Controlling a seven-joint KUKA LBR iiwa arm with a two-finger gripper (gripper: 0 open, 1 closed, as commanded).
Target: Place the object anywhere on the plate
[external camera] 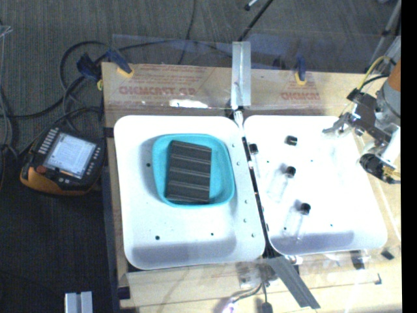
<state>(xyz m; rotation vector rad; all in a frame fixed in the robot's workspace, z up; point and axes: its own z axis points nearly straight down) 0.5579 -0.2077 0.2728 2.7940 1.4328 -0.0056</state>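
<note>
Beneath the slanted camera, a wooden bench (pixel 195 90) stands on dark carpet, bearing two white bins side by side. At the far right edge, the gripper (pixel 339 126) hangs over the right bin (pixel 339 201); whether it is open or closed cannot be told. Well to its left, in the left bin (pixel 137 227), a dark ribbed block (pixel 189 171) lies on the blue plate (pixel 223 175). Nearer the gripper, small clear vials with black caps (pixel 290 171) are scattered about.

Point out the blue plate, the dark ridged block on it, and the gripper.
blue plate (pixel 223 175): camera view, right rim.
dark ridged block (pixel 189 171): camera view, top face centre.
gripper (pixel 339 127): camera view, fingertip end.
</note>
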